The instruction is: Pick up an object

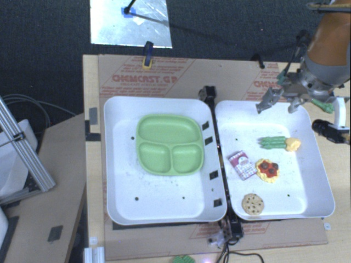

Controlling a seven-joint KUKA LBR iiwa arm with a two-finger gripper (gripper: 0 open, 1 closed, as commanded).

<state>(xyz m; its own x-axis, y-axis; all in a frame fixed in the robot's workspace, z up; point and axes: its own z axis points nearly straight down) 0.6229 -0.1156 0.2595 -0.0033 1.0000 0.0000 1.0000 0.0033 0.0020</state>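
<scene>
The right bin [307,201] holds a green-and-yellow corn-like toy [279,142], a pink and white packet [242,164], a small pizza toy [268,170] and a round cookie [253,204]. My gripper [281,103] hangs above the bin's far edge, up and slightly right of the corn-like toy. Its two fingers are spread apart with nothing between them. The left bin [118,196] holds a green divided plate [169,144].
A shiny metal sheet [130,14] lies on the dark floor at the back. A clamp [208,93] sits between the bins at the far edge. Metal rails [22,152] stand at the left.
</scene>
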